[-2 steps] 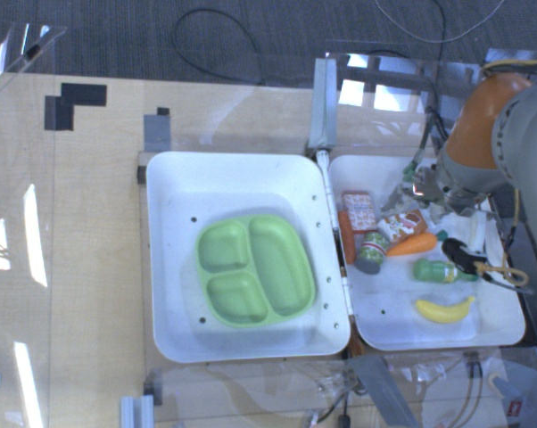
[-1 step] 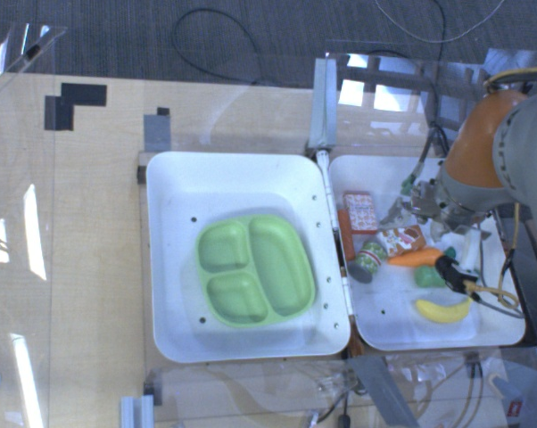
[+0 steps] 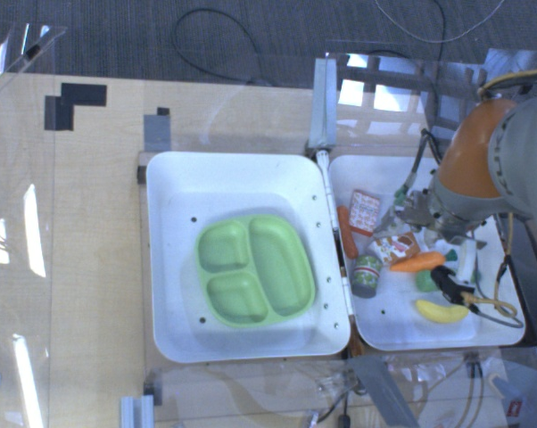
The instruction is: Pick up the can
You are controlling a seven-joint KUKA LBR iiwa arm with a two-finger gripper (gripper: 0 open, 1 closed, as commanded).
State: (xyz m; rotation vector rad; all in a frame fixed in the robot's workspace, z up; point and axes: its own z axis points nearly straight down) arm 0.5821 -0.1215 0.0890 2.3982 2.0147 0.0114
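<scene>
Work on the can (image 3: 367,275) is not done yet: it sits low in the right bin (image 3: 402,328), close to the wall that splits the two bins, with a carrot (image 3: 417,262) just to its right and a red and white packet (image 3: 364,210) a little behind it. The gripper (image 3: 425,224) hangs over the toys near the carrot, off to the right of the can, and I cannot tell if it is open or closed or if it has anything. Left to do, I think: move over the can, grab it and lift it.
</scene>
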